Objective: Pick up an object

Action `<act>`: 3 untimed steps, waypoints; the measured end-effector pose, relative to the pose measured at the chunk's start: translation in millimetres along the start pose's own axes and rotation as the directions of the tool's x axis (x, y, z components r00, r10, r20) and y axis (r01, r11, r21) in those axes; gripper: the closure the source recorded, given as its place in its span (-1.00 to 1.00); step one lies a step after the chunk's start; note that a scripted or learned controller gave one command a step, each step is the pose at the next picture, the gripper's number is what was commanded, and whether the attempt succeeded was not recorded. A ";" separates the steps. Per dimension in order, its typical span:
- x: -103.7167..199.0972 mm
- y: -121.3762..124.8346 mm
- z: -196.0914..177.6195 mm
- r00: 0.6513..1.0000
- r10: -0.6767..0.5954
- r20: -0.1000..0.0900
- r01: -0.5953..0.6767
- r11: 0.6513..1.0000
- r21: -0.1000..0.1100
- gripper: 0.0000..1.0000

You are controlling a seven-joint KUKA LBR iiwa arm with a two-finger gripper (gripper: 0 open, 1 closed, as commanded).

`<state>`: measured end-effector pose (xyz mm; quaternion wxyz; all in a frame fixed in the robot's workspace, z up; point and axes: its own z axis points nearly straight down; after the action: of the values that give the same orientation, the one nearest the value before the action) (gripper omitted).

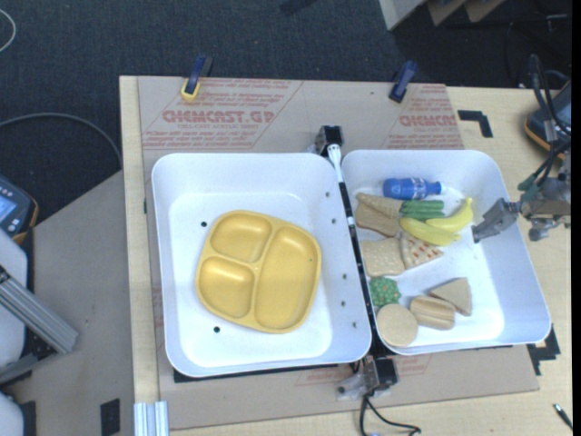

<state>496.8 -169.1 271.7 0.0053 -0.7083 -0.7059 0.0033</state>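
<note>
The surface (272,116) is a cardboard-covered board carrying two white bins side by side. Taking the right bin (508,289) as the landmark, the left bin (182,334) touches its left wall and holds a yellow divided plate (259,269). The rest lies in the left half of the right bin. A yellow banana (442,228) lies near the middle, with a green piece (421,209) touching its upper edge and a blue bottle (410,188) just above that, toward the back wall. A tan slab (377,213) sits against the left wall, with pale crackers (399,254) below it. Toward the front are a tan wedge (454,292), a bread roll (432,312), a round biscuit (397,325) and a small green cluster (384,290). The jaws (495,219) hang over the bin's right part, just right of the banana's tip; I cannot tell whether they are apart or together.
</note>
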 end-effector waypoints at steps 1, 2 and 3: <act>0.4 2.1 -6.0 1.000 -0.003 0.003 0.003 1.000 -0.012 -1.00; -5.4 5.8 54.7 1.000 -0.003 0.000 0.003 1.000 -0.005 -1.00; -7.6 11.1 116.3 1.000 -0.003 0.000 0.003 1.000 -0.006 -1.00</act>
<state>506.5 -176.4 155.2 0.0030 -0.7072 -0.7070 0.0011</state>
